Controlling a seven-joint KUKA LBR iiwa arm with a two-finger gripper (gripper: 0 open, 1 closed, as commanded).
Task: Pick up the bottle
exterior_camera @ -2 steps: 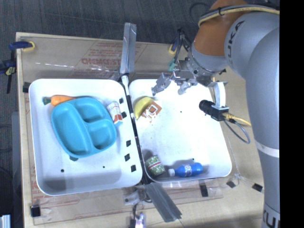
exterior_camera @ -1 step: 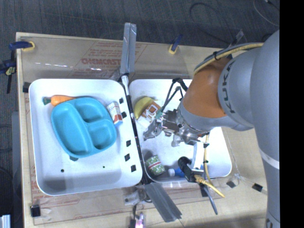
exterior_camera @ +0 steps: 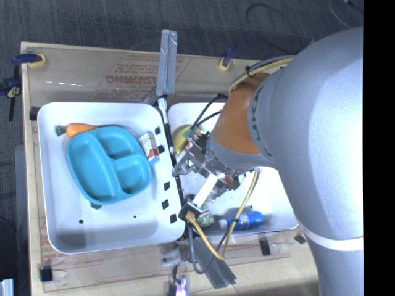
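Jaws: can't tell how far open, my wrist [exterior_camera: 225, 156] hides them from above; nothing visibly held. Wrist hangs over the left part of the right bin [exterior_camera: 274, 199]. Blue bottle [exterior_camera: 245, 219] lies on its side by that bin's front wall, near me but apart. Pick not done imo: closing in, grip & lift all left.

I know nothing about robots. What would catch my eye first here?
The big grey arm, with its orange band, looms over the right bin and hides much of it. In the left bin, a bright blue divided tray stands out against the white, with an orange carrot at its far corner. A blue bottle lies on its side along the right bin's near edge.
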